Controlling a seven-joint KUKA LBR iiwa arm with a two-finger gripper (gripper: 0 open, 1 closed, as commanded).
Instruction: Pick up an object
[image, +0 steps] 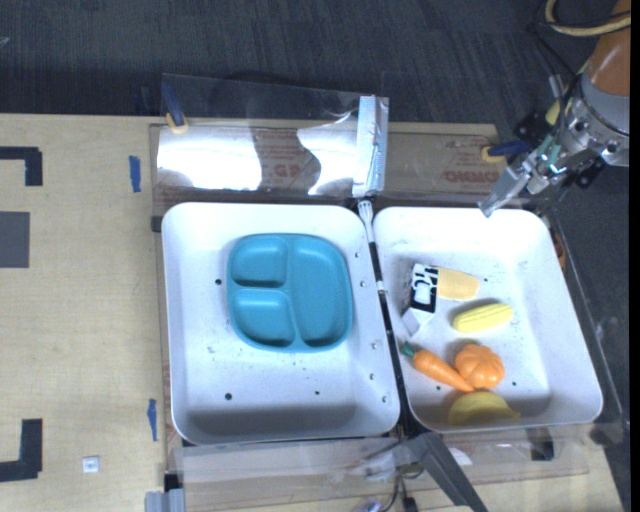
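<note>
Raised at the upper right, beyond the far right corner of the right shallow white bin (575, 340), the grey two-finger gripper (505, 198) hangs clear of everything in it; whether it is released or clenched cannot be told at this size, and nothing shows in its grasp. By my reading the pick has not yet begun: the whole job remains, namely descent, closing on a piece and lifting. That bin holds six toy pieces, one of each: a black-and-white printed card (424, 287), a pale yellow wedge (458, 284), a yellow plastic corn cob (482, 317), an orange carrot (437, 368), a small orange pumpkin (480, 365) and a yellow rounded fruit (480, 407). One teal divided plastic plate (291, 290) lies in the left white bin (195, 330).
</note>
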